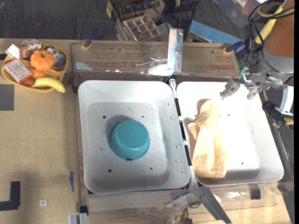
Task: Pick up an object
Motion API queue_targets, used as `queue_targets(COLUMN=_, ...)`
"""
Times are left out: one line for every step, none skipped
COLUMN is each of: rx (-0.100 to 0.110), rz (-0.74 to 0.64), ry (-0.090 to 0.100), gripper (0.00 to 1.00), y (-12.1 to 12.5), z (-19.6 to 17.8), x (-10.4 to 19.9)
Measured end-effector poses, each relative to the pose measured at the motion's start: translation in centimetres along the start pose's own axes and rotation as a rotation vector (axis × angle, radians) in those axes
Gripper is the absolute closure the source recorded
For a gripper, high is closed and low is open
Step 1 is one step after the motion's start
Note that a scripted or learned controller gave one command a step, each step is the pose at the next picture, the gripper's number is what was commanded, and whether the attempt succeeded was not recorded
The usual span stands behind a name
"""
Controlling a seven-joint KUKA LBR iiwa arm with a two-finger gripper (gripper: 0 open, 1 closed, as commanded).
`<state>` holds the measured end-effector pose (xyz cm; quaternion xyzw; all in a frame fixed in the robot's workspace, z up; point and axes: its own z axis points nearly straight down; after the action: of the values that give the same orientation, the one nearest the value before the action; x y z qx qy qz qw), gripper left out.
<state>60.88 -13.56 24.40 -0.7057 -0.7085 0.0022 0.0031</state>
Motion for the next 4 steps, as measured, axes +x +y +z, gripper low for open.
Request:
queue_targets(rx=-0.001, rz=-0.042, ry=0.0, gripper=0.0, y=0.4, z=10.7, x=1.0)
queue_targets(rx=-0.012, rz=-0.028, ry=-0.003, gripper=0.0, y=3.8, z=15.7, x=1.9)
queue_targets(rx=-0.011, rz=-0.025, ry=-0.003, gripper=0.0, y=6.1, z=15.8, x=-2.7)
queue_targets(rx=-0.01, rz=-0.357, ry=-0.001, gripper=0.0, y=4.2, z=15.7, x=3.7)
